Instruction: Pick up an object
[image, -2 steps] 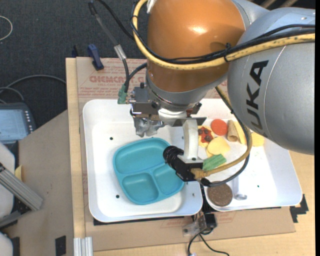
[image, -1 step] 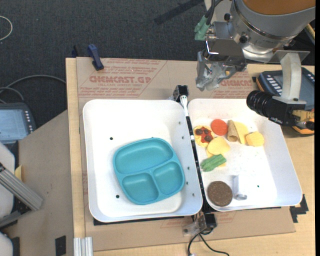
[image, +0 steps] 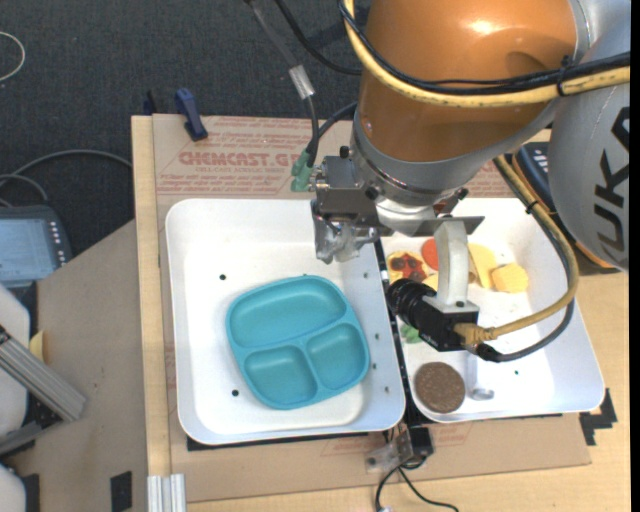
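One tool hovers over the left bin's far right corner, seemingly on approach; whether it is open I cannot tell. The next move probably calls for lowering onto the teal plate.

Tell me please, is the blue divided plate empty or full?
Empty: the plate shows three bare blue compartments, in the left bin.

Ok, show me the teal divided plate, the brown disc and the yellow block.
teal divided plate (image: 285, 318), camera view, on its largest compartment.
brown disc (image: 440, 386), camera view, on its top face.
yellow block (image: 508, 277), camera view, on its middle.
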